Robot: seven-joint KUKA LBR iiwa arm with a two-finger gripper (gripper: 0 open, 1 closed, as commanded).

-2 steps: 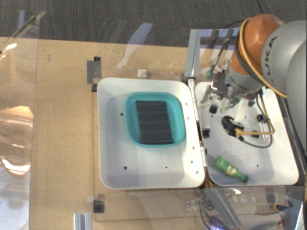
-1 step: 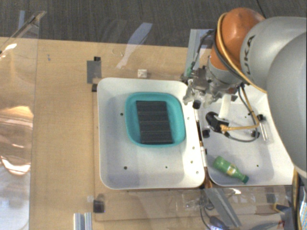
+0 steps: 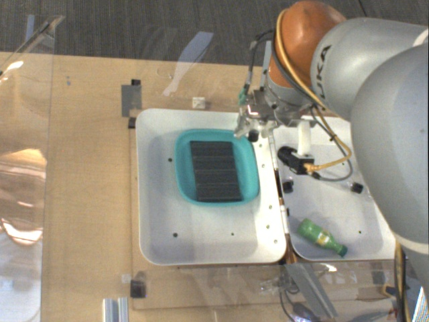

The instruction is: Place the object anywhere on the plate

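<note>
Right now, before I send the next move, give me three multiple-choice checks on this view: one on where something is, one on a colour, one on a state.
1. Where does the green bottle lie?
A. On the plate
B. In the right bin
C. On the bench outside the bins

2. What colour is the plate in the left bin?
A. Teal
B. Red
C. Yellow

3. How does the bottle sit?
A. Upright
B. On its side
C. Lifted in the air

Answers: 1 B, it rests near the front of the right bin. 2 A, the rim is teal around a dark ridged centre. 3 B, it lies flat on the bin floor.
</note>
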